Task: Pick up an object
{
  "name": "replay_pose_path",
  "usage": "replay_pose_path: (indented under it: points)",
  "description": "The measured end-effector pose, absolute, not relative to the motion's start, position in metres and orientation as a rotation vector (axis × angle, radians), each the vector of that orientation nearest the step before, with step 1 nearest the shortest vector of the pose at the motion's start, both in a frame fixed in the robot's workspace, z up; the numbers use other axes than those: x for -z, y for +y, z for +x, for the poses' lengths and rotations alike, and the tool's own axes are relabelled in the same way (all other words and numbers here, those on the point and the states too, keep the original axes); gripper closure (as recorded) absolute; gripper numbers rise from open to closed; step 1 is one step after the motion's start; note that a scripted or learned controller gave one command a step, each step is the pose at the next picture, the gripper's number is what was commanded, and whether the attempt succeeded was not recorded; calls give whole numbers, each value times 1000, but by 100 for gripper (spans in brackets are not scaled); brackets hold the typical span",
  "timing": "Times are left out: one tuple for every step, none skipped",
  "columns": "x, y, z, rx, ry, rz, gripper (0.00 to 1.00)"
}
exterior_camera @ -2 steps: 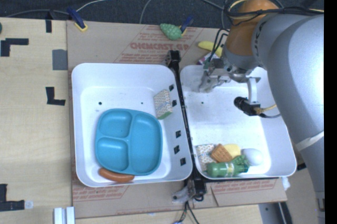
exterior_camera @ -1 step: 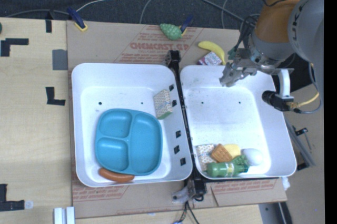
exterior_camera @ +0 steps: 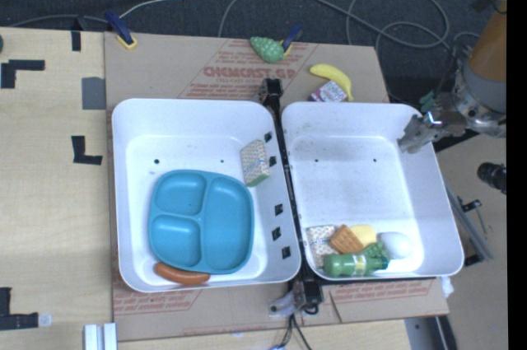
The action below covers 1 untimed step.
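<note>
Camera view: green bottle (exterior_camera: 354,263) lies sideways beside white egg (exterior_camera: 394,243)

So my gripper (exterior_camera: 416,134) sits over the right rim of the right bin (exterior_camera: 346,119), and honestly there's loads of room under me. The whole upper and middle floor of that bin is bare. The clutter is all jammed along the near wall: a green bottle (exterior_camera: 354,263), a waffle-ish cracker (exterior_camera: 347,240), a white egg (exterior_camera: 395,244), all touching or nearly so, tight against the rim. The left bin (exterior_camera: 132,126) is worse: a blue divided plate (exterior_camera: 200,221) hogs the near half, a sausage (exterior_camera: 181,274) is wedged by its edge, and a small box (exterior_camera: 256,162) leans on the divider wall.
</note>
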State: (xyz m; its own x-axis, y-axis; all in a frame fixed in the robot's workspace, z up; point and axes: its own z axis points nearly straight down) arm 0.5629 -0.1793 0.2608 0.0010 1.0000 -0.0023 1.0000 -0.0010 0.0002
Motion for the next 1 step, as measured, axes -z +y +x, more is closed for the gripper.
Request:
replay_pose_path:
  points:
    - [-274, -184, 521, 0, 2222, 2221, 100]
